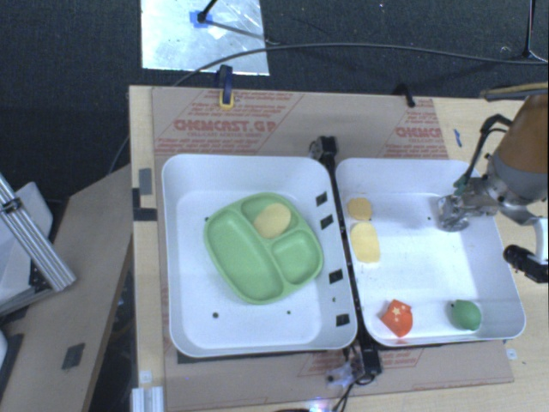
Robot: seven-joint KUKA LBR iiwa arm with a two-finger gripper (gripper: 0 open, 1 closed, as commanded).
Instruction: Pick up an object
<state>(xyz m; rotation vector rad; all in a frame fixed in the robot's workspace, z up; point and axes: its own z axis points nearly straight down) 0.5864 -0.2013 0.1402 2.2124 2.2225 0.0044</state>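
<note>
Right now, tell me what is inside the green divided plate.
The green divided plate sits in the left bin. One pale yellow item lies in its upper compartment. Its other two compartments show bare green. What the plate covers in the bin cannot be seen.

The tabletop point(283, 110), a brown sheet printed with red lettering, carries two shallow white bins side by side. The left bin point(184, 230) touches the right bin point(493, 256) along a black-clipped seam. A blue-and-yellow clamp point(226, 87) grips the tabletop's far edge, beyond the left bin.
</note>
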